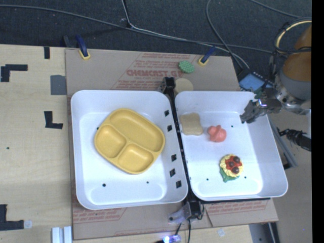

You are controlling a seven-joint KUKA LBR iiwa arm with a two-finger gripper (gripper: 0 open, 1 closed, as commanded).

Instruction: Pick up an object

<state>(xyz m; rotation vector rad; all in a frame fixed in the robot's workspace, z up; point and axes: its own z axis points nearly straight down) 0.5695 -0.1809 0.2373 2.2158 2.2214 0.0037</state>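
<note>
At the right of the frame, a little above mid-height, the gripper (250, 113) hangs over the upper right rim of the right bin (268, 151), its dark tip pointing down and to the left; whether it is open or closed cannot be told at this size, and nothing is seen in its grasp. Behind it, the grey arm (296, 82) with its orange band runs off toward the upper right corner. Left of the gripper and well apart from it, a small pink-red object (216, 133) lies on the bin floor, and just beside that, further left, sits a pale beige, cookie-like piece (191, 124) near the bin's left wall. Lower in the same bin, toward the bottom centre, rests a yellow and green toy with red spots (231, 167). The left bin (91, 186) holds a yellow divided plate (129, 140), lying flat and turned at an angle. Above the bins, on the brown cardboard sheet (147, 70), a small green object (186, 66) lies near the top centre.
</note>
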